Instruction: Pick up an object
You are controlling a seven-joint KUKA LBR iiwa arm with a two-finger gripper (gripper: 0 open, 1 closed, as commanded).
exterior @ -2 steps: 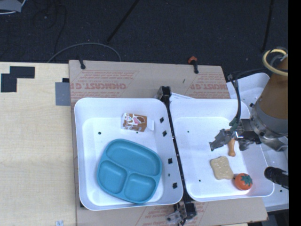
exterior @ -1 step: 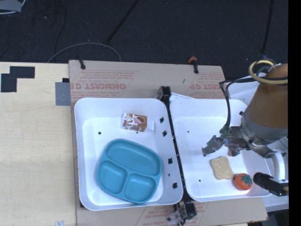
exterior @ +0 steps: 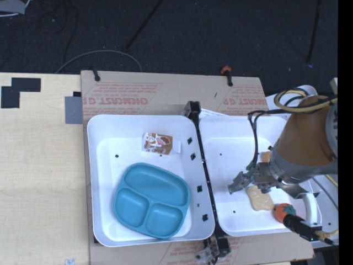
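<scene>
Low, gripper mid right bin, beside tan object.

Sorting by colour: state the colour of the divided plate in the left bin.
The divided plate is light blue, plain, seen clearly in the camera view.

Even overhead light, bins bright white near clipping, floor at top very dark with little detail. Soft short shadows under the blue tray and arm. Overall slightly soft, low-res; small print on cardboard barely legible.
</scene>
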